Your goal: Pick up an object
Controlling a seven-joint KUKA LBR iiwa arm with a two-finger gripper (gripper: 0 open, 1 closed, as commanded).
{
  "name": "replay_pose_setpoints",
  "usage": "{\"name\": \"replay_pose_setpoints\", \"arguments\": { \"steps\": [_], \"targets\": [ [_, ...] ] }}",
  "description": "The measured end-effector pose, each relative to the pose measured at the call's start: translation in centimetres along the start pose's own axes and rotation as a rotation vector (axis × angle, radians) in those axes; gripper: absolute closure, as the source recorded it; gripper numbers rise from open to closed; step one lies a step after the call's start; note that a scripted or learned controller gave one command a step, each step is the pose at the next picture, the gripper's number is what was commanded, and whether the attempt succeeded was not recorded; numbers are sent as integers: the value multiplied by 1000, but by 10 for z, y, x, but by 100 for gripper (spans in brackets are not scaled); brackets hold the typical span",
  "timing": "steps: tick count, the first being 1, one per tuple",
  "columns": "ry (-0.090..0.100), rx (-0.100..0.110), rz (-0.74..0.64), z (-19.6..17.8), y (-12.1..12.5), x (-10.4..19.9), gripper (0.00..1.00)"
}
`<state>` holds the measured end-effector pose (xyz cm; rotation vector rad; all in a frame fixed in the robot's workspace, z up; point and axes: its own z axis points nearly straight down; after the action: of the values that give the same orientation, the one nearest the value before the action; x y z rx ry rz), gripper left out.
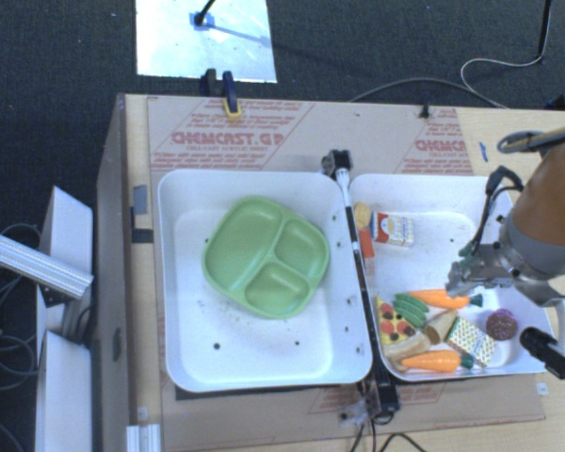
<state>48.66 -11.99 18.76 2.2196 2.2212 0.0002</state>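
My gripper [467, 277] hangs low over the right bin [433, 191], close above the right end of an orange toy carrot [440, 298]. Whether it touches the carrot I cannot make out. Beside the carrot lie green pods [412, 307] and a pizza slice [391, 321]. A second carrot [432, 362], a checkered cracker [473, 340] and a purple ball [501, 325] crowd the bin's front right. A small red and white carton [393, 229] and a yellow piece [362, 217] rest at the bin's back left.
The left bin [198, 347] holds a green divided plate [266, 256]. A black rod [355, 252] runs along the ridge between the bins. The arm's grey and orange body [548, 215] looms over the right bin's right side.
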Motion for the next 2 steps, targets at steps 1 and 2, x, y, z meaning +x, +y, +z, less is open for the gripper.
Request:
{"name": "replay_pose_setpoints", "arguments": {
  "steps": [1,2],
  "targets": [
    [1,1,-3,33,0,17,100],
    [-1,-1,1,2,0,-17,100]
  ]
}}
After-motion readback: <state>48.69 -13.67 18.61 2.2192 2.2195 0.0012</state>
